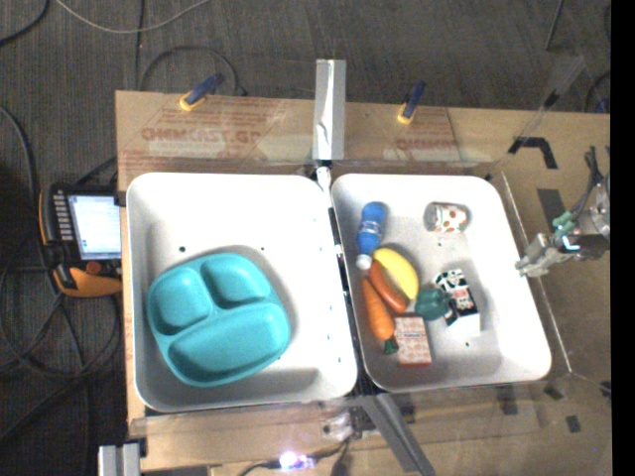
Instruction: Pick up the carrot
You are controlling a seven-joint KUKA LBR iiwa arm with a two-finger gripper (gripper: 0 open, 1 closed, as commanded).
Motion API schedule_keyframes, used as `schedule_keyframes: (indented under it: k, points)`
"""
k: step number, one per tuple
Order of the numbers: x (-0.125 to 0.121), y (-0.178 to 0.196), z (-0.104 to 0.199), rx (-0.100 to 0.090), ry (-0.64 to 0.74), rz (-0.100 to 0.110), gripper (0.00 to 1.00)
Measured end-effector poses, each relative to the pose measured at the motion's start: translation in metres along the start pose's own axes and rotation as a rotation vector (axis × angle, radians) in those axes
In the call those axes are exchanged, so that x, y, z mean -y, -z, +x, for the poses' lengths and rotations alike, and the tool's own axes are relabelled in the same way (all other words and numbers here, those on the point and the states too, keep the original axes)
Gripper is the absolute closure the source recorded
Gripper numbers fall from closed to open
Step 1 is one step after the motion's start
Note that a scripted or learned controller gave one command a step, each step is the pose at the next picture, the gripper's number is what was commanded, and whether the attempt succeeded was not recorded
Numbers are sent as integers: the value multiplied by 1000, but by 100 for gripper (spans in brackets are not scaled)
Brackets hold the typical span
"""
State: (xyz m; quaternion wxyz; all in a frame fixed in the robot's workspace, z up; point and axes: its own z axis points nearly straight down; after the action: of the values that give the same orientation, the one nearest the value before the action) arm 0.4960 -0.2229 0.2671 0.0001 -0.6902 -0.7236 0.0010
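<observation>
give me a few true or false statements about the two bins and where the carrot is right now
1. The orange carrot lies in the right white bin. True.
2. The teal divided plastic plate sits in the right bin. False: it lies in the left white bin.
3. The gripper holds the carrot. False: it is at the right bin's right rim, apart from the carrot.
4. The blue plastic bottle lies above the carrot in the picture. True.
5. The carrot lies beside a yellow banana-like toy. True.
</observation>
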Motion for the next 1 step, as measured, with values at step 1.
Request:
schedule_keyframes:
  k: [1]
  points:
    - [11, 14, -1, 2, 189, -2, 100]
